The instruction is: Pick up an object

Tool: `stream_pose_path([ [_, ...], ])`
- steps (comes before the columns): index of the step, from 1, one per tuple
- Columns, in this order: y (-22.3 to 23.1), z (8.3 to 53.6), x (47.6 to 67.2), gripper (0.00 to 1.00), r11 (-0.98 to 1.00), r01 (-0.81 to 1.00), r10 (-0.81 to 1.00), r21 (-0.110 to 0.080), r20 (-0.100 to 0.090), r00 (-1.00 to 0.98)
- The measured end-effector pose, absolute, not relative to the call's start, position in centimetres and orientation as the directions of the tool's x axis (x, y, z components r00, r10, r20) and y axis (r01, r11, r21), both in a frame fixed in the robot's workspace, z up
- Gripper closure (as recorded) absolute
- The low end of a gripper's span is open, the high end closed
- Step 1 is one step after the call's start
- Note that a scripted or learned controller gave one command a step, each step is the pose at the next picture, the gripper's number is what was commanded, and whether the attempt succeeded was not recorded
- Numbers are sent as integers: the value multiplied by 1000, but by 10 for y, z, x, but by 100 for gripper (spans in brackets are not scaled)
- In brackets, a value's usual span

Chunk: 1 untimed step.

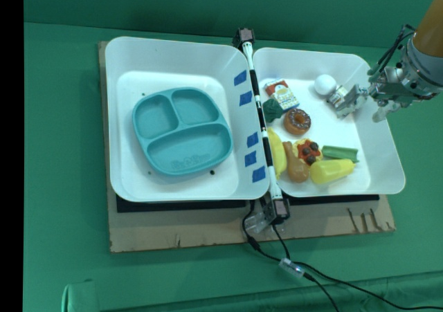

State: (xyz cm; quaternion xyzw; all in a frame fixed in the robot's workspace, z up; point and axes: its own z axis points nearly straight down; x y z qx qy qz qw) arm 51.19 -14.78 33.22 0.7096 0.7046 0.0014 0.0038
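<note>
Sitting side by side on the green tabletop: two shallow white bins. Left bin holds a teal divided plate, three compartments, lying flat, nothing in them. Right bin holds toy food, mostly along its left and near side: white ball at the far side; small red-and-white carton beside a dark green piece; glazed doughnut near the middle; banana with its long axis running far-to-near along the dividing wall; brown drumstick; red-orange piece; yellow pepper, long axis left-to-right, tip toward the right; green strip just behind it, also left-to-right. Pincer at the right bin's far right, just right of the ball, low over the floor. Cannot tell how wide it stands, nor whether it holds anything.
</note>
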Motion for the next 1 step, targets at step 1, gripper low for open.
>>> stream_pose_path([
  [1, -152, 197, 488, 0, -10, 1000, 1000, 27, -10, 11],
])
